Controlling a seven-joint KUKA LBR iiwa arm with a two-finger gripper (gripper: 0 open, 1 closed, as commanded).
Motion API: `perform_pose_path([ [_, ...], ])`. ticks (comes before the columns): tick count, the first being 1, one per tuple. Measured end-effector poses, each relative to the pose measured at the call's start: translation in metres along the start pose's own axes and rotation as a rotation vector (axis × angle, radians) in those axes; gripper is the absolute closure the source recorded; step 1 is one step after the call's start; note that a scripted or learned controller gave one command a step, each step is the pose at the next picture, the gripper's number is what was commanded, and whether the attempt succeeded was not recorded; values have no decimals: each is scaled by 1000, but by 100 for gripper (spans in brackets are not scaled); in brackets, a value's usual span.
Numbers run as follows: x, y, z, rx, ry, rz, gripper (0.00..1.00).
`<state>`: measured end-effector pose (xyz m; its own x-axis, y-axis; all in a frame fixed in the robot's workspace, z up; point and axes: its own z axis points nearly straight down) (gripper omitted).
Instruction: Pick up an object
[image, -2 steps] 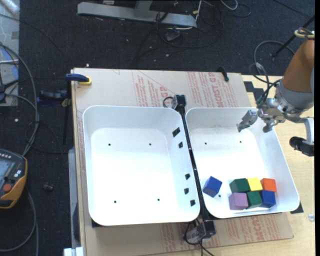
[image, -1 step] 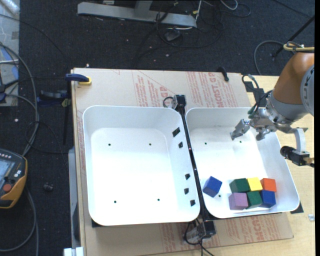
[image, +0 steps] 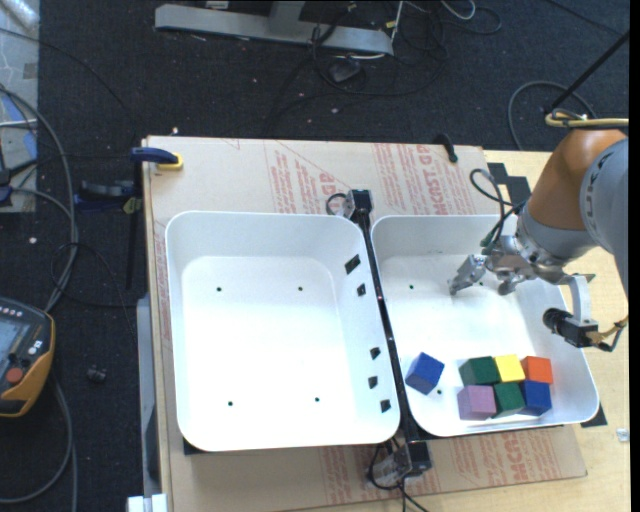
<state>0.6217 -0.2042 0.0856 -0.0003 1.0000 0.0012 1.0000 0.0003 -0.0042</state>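
While my pincer (image: 483, 277) hangs open and empty:
Blue cube (image: 425, 373) lies near, below-left, apart from the block cluster (image: 505, 385).

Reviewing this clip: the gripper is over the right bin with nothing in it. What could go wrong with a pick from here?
1. The green block, yellow block, orange block and purple block sit packed together, so the gripper may find no gap and shove them.
2. That cluster lies close to the right bin's near wall, risking a collision.
3. The lone blue block sits tilted and could slip.
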Motion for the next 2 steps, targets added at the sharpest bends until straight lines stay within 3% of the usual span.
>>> perform_pose_path([
  [1,0,2,-13,-5,-1,-1,100],
  [2,-6,3,-58,-8,-2,0,100],
])
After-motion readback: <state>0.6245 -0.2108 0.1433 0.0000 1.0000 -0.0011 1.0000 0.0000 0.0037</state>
